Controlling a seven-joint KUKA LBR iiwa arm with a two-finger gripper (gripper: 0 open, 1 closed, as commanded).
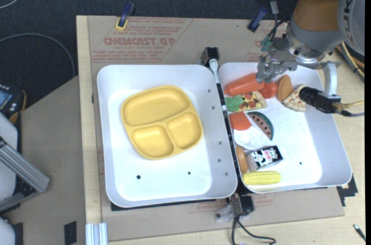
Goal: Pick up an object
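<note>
One fixed cam is looking down at a slant on the bench [174, 35], taking in both bins, w/ the arm [324, 0] entering upper right.

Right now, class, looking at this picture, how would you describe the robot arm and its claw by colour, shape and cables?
The arm is thick and rounded, with an orange band above a grey wrist section. Yellow and black cables loop around its upper part. The claw is a small grey metal assembly below the wrist.
</note>
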